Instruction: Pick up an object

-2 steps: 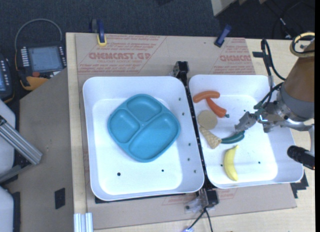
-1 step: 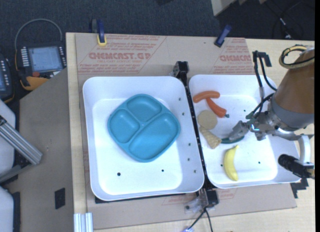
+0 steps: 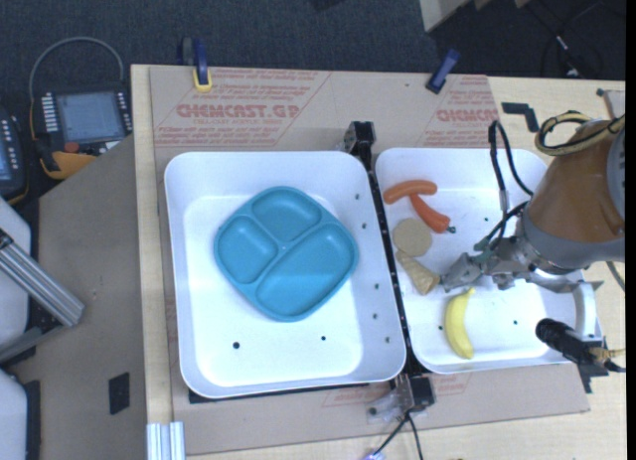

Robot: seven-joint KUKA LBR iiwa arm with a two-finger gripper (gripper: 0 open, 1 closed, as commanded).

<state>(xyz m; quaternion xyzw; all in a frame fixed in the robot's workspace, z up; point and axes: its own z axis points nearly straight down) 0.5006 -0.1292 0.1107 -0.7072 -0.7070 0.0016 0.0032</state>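
A grey arm (image 3: 581,200) with an orange band reaches in from the right over the right bin (image 3: 517,175), one of two shallow white bins set side by side on a bench. Its gripper (image 3: 459,277) hangs low at the bin's middle, just above the top end of a single yellow banana (image 3: 457,324) and just right of a tan wedge-shaped piece (image 3: 421,277); whether its fingers are apart or together cannot be told from this slant, and nothing shows between them.

Five items lie in the right bin: one banana near the front wall, one orange sausage-shaped piece (image 3: 410,190) at the back, one orange carrot (image 3: 430,214) just below it, one round beige piece (image 3: 412,238) beside the carrot, and the tan wedge touching that round piece's lower edge.

The left bin (image 3: 199,349) holds one thing, a blue plate (image 3: 286,251) with three compartments, lying flat near the middle. Two clamps, one yellow (image 3: 202,76) and one blue (image 3: 442,71), sit at the bench's far edge.
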